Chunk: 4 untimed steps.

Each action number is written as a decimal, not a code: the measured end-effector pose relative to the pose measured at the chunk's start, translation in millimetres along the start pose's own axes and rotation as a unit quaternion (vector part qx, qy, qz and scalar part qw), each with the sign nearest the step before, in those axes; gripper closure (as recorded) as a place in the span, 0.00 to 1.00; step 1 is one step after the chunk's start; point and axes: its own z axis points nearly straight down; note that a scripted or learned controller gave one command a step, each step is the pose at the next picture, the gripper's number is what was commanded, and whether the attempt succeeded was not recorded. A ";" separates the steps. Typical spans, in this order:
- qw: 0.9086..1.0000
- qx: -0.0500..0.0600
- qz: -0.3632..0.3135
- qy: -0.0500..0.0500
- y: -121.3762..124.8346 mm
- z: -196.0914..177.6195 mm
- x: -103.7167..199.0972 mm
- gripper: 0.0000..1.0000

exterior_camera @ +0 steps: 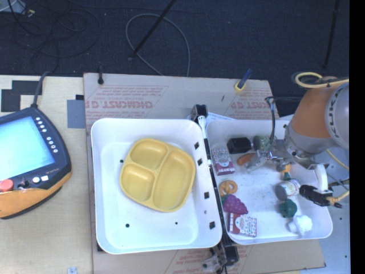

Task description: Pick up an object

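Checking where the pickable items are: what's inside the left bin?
The left bin holds one yellow divided plate, its three compartments bare. Small dark dots mark the bin floor. Whatever lies under the plate is covered.

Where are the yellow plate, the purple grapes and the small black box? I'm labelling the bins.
yellow plate (158, 174), camera view, the ridge between its compartments.
purple grapes (234, 204), camera view, middle of the bunch.
small black box (239, 145), camera view, its top face.

You're in a robotics lab.
Your teach pendant (28, 158), loose cables (154, 30) and cardboard-covered worktop (171, 96) show it.
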 end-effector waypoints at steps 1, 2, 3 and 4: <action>1.000 -0.002 -0.003 0.001 53.7 -26.3 71.1 0.00; 1.000 0.001 -0.001 0.001 46.4 8.9 8.9 0.00; 1.000 -0.005 0.002 -0.007 10.3 5.8 57.5 0.00; 1.000 -0.002 0.001 -0.005 52.5 7.2 87.4 0.00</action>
